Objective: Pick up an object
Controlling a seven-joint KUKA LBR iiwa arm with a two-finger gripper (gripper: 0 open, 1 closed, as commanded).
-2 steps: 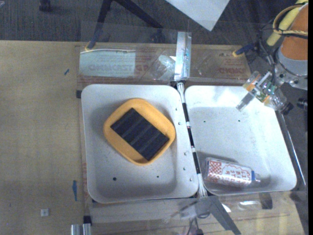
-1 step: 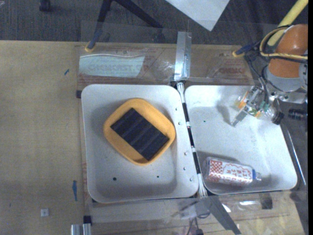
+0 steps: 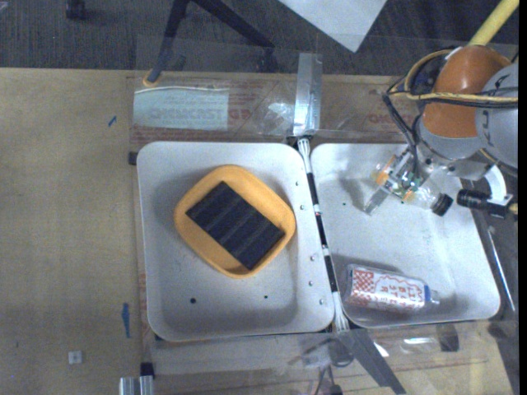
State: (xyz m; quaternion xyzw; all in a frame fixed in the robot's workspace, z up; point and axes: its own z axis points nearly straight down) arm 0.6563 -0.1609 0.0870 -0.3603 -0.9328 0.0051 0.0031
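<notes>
In the left bin lies a yellow rounded block with a black ridged top, set at a slant near the middle. A red-and-white patterned packet rests flat close to the front edge of the right bin. My gripper hangs over the back left part of the right bin, pointing down and to the left. Its fingers read as one narrow grey prong, shut, with nothing between them. The packet lies well in front of the gripper, apart from it.
The grey arm with its orange band comes in from the upper right, with cables looping around it. A metal divider separates the bins. A clear plastic bag and a metal bracket lie behind the bins.
</notes>
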